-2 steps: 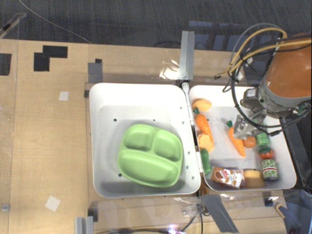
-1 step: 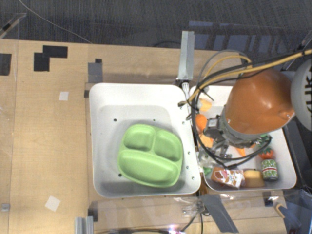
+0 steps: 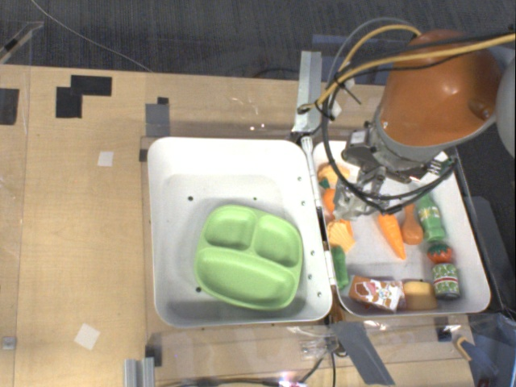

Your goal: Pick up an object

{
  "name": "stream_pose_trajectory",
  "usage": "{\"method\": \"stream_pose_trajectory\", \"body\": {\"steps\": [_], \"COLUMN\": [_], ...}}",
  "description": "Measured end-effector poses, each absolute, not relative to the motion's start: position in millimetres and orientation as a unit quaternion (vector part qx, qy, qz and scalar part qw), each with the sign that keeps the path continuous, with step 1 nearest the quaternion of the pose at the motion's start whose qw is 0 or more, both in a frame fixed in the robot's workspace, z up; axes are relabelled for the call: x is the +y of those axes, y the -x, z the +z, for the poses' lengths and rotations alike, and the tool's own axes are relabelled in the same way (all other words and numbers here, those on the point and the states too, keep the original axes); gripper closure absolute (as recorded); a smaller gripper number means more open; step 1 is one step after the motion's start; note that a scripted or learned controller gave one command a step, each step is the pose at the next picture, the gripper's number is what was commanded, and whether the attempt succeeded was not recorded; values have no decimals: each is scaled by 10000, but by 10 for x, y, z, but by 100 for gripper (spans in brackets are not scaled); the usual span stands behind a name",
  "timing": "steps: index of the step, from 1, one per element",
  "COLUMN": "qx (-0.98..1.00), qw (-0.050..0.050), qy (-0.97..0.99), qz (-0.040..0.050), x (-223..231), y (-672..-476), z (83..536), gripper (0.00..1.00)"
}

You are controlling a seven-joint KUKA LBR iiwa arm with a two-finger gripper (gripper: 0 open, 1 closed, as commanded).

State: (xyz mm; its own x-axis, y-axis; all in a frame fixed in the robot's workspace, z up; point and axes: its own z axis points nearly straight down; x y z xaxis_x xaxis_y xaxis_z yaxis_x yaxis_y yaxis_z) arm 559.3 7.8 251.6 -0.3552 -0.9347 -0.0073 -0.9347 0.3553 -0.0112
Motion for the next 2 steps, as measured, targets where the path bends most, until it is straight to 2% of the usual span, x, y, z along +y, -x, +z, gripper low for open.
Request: {"method": "stream_pose_trajectory", "body": {"steps": [1,2], "qx": [8332,8082], "qw": [31,46], "qy": [5530,5888], "qz": [0,-17], "x": [267,-144], "y": [-4920,-6116], "z": [2220,2378], "gripper": [100,100]}}
